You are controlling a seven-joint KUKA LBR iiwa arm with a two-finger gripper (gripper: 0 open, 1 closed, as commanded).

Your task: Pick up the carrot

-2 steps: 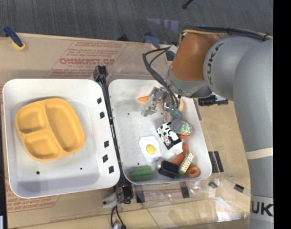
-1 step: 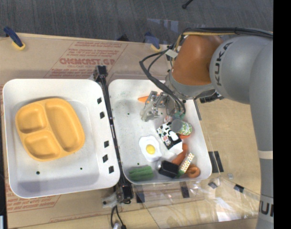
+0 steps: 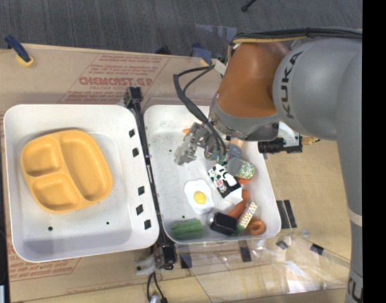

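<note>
Carrot (image 3: 244, 202) near end effector (image 3: 191, 145)

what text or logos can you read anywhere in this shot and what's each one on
"KUKA": dark letters on the grey robot arm, running along its casing near the orange band.
"CHEMCAST GP": red print, repeated, on the brown protective paper sheet under the two white bins; the smaller red lines around it are too blurred to read.
The black-and-white patterned carton in the right bin bears markings too small to read.

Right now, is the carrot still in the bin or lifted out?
In the bin: the carrot lies among the toys in the right bin, apart from the gripper.
</note>
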